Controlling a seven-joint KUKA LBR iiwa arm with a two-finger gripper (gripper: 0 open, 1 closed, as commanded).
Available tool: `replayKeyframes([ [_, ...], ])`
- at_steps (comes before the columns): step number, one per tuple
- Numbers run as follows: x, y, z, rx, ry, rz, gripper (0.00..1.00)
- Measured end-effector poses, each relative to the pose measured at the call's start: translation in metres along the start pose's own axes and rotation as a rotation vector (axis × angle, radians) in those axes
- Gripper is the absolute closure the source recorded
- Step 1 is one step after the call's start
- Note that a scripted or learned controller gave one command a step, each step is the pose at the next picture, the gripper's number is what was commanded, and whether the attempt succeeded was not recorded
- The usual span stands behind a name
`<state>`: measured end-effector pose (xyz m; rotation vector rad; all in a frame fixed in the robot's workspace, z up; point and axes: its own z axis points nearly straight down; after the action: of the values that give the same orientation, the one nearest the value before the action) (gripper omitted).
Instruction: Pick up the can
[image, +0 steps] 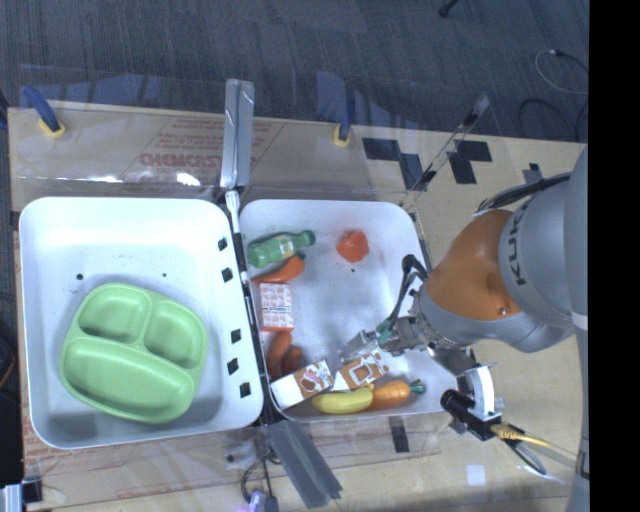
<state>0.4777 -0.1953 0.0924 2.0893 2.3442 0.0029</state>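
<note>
R bin (400, 215) holds the can (277, 306), by its L wall. Can lies flat, long axis running near-far, red/white label up. Claw (372, 343) sits low over a carton (335, 378) near the front; can't tell if open/closed.

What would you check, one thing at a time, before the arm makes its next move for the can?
1. Can located: cannot tell. The red and white item by the right bin's left wall may be it, but the label is unreadable.
2. Gripper over that item: not ok. It sits near the bin's lower right, above the white carton.
3. Nothing caught in the gripper: cannot tell, the view is too blurred.
4. Room around the item: not ok. An orange pepper lies just above it, brown sausages just below.
5. Item clear of the wall: not ok, it lies close alongside.
</note>
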Motion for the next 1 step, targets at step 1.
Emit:
replayKeyframes([
  [1,0.0004,0.0011,-0.0101,-0.002,0.0,-0.005,1.0],
])
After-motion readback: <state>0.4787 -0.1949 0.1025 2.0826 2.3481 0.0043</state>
